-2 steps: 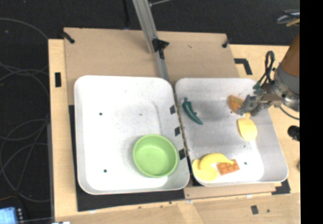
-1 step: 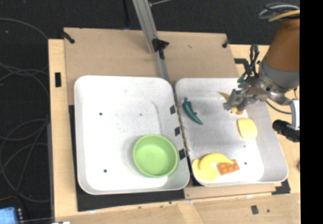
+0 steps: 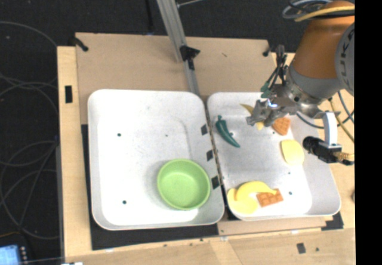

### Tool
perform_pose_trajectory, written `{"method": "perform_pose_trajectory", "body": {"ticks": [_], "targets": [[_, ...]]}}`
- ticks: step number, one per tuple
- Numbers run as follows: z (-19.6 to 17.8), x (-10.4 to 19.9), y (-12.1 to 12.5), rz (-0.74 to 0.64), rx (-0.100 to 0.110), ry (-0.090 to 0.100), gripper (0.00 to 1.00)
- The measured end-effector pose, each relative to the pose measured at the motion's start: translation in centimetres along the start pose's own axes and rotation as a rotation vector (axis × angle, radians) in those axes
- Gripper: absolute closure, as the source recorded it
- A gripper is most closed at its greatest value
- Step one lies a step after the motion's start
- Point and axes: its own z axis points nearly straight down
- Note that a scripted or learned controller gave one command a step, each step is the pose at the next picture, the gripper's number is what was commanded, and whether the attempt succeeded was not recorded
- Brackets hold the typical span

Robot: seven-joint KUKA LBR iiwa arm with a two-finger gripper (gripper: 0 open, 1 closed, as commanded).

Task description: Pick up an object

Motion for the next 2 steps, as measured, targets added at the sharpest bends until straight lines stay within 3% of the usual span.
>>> {"method": "perform_pose_trajectory", "body": {"ticks": [2], "targets": [[-1.2,10.6,0.9,0.001,0.002,0.0,1.0]]}}
